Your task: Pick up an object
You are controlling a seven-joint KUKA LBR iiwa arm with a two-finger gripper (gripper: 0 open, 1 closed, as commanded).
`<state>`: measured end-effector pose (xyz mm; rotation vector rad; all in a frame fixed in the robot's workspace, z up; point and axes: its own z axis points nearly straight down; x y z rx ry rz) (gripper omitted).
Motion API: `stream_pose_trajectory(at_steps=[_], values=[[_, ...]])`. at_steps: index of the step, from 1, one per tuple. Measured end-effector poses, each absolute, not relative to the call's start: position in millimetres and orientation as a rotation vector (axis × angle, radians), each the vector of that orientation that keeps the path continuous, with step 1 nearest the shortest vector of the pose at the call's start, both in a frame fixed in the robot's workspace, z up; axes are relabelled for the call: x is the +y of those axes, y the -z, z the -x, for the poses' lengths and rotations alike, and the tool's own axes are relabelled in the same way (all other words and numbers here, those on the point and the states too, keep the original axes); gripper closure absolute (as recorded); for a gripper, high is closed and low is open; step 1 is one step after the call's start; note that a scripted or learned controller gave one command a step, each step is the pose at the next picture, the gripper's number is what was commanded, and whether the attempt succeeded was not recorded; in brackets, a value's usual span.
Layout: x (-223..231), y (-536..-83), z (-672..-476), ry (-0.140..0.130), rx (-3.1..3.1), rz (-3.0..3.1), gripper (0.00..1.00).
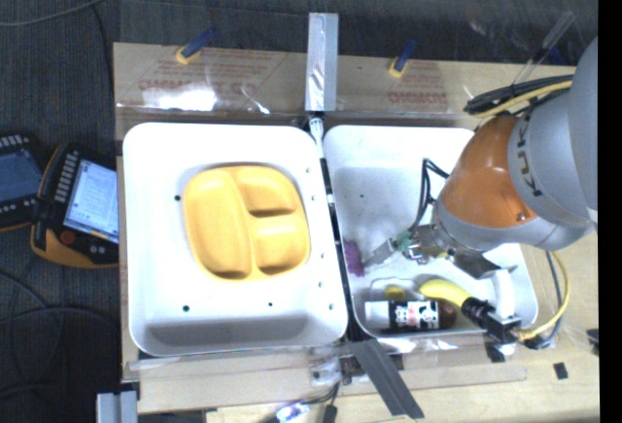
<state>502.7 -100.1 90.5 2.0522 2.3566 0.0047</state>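
My gripper [397, 245] is low over the middle of the right bin [389, 158], below the orange wrist band, pointing left. Just left of its tip, a small purple object [352, 257] lies against the bin's left wall. A yellow banana [443, 290] lies in the front part of the bin, close under the wrist. In front of the banana, a dark bottle with a white and red label [416, 315] lies on its side along the front wall. I see nothing between the gripper's tips.
A yellow divided plate [248, 220] lies in the left bin [155, 295]. The ridge between the bins [330, 217] runs just left of the purple object. A handheld pendant [78, 207] sits on the floor to the far left.
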Motion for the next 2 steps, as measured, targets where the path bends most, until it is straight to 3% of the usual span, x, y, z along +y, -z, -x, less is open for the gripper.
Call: stream_pose_trajectory(at_steps=[1, 2], values=[[-103, -91, -490.4, -0.013, 2.463, -1.918, 0.00], [-105, -90, -533.7, -0.008, 2.421, -1.991, 0.00]])
